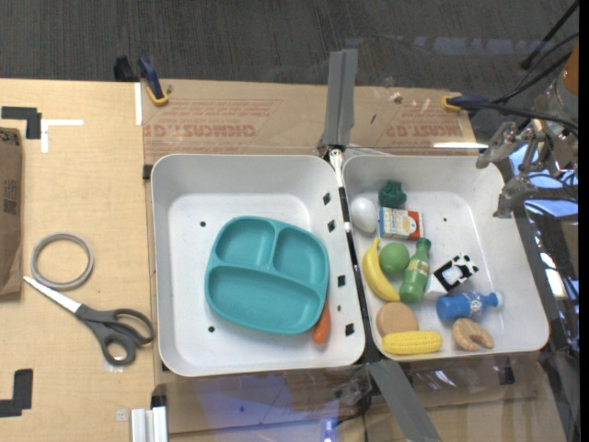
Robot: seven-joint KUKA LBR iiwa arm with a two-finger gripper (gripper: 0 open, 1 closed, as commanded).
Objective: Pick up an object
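You see the two white bins side by side on the bench (pixel 83 182). In the left bin (pixel 175 247) lies a teal divided plate (pixel 267 274), and an orange carrot (pixel 320 325) touches its near right edge.

The right bin (pixel 479 228) holds the things to pick: a white egg (pixel 365 215), a small carton (pixel 399 222), a banana (pixel 375 273), a green bottle (pixel 416 273), a blue bottle (pixel 465 304) and a corn cob (pixel 411 342), all close together in its left and near part.

The gripper (pixel 515 168) is at the far right corner of the right bin, well apart from these things. It is mixed with cables there, so you cannot tell if it is released or clenched.

Scissors (pixel 101 320) and a tape ring (pixel 62 259) lie on the bench, left of the bins.
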